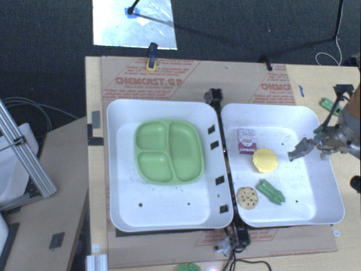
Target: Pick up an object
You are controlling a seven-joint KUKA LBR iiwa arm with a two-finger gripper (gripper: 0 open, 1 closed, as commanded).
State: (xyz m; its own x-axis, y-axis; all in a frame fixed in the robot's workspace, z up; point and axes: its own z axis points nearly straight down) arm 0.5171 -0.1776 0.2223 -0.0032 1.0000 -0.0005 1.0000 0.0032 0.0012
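The right bin (321, 208) holds a small red and white box (246, 140), a yellow round piece (265, 160), a green pea pod (271, 191) and a chocolate-chip cookie (247, 197). My gripper (307, 153) hangs over the right side of this bin, to the right of the yellow piece and apart from it. It is open, with nothing between its fingers. One grey finger (299, 149) slants down toward the bin floor.
The left bin (121, 208) holds a green divided plate (169, 152). A black divider with clips (217, 151) runs between the bins. A yellow clamp (152, 58) sits at the bench's back edge, and a green item (327, 103) lies outside the right bin.
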